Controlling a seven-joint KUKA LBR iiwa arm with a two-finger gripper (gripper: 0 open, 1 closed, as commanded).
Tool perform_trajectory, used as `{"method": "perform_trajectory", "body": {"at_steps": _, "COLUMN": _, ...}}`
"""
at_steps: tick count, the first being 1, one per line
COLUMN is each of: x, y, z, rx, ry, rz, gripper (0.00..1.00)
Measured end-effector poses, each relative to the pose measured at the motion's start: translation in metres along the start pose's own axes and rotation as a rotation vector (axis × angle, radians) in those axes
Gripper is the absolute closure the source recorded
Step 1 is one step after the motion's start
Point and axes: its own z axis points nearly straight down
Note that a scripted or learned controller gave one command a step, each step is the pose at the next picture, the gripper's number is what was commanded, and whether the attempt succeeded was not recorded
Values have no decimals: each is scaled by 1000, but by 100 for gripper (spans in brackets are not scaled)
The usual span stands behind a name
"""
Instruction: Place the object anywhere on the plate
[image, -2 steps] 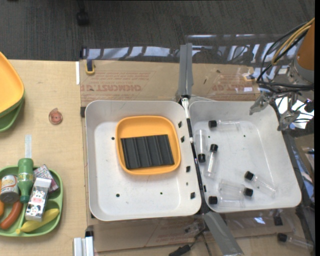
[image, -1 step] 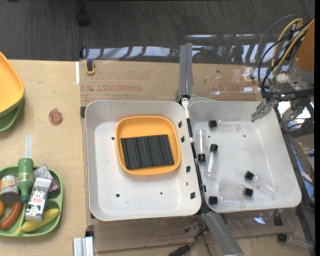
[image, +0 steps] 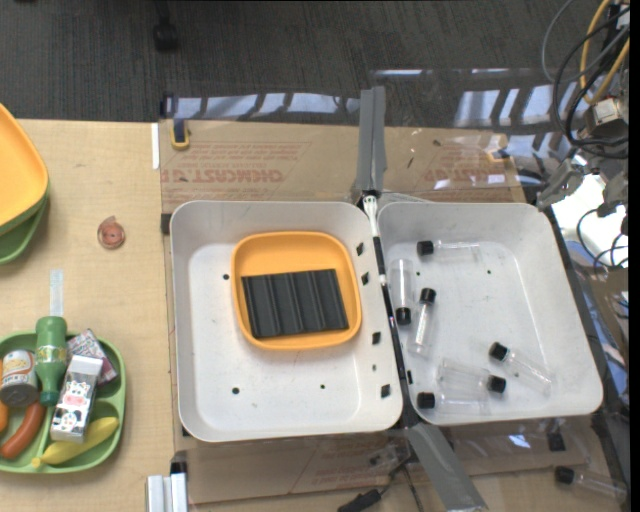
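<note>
From above, two white bins sit side by side on the surface (image: 100, 290). The left bin (image: 200, 330) holds an orange plate (image: 296, 247) near its middle. A dark ridged mat (image: 296, 304) lies flat on the plate and covers most of it.

The right bin (image: 545, 290), just beside the plate's bin, holds small clear tubes with black caps. One tube (image: 448, 247) lies near the far wall, well right of the plate. Two tubes stand close to the wall nearest the plate: one tube (image: 399, 293) right beside that wall and another tube (image: 424, 318) just right of it. One more tube (image: 520, 366) lies tilted far right of the plate, toward the near edge. Another tube (image: 468, 381) lies near it, and a tube (image: 440, 401) rests in the near corner. All of these tubes are in the right bin, apart from the plate, and none of them touches it.

I cannot tell how the pincer stands, open or closed, or if it has hold of anything.

Far left of the plate, a green tray (image: 100, 445) sits on the surface with toy food in it, with a green bottle (image: 50, 358) and a small white carton (image: 72, 405). A big orange dish (image: 20, 180) pokes in at the far left edge. A small pink round thing (image: 111, 233) lies on the surface between that dish and the plate's bin. Brown cardboard (image: 260, 160) lies behind the plate's bin.
</note>
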Motion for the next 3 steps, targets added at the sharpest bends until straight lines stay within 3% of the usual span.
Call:
{"method": "perform_trajectory", "body": {"at_steps": 1, "x": 1, "y": 8, "z": -4, "rx": -3, "ry": -2, "rz": -357, "gripper": 0}}
{"method": "perform_trajectory", "body": {"at_steps": 2, "x": -9, "y": 2, "z": 69, "rx": -5, "ry": -3, "rz": -677, "gripper": 0}}
{"method": "perform_trajectory", "body": {"at_steps": 3, "x": -13, "y": 1, "z": 44, "rx": -3, "ry": -1, "rz": -967, "gripper": 0}}
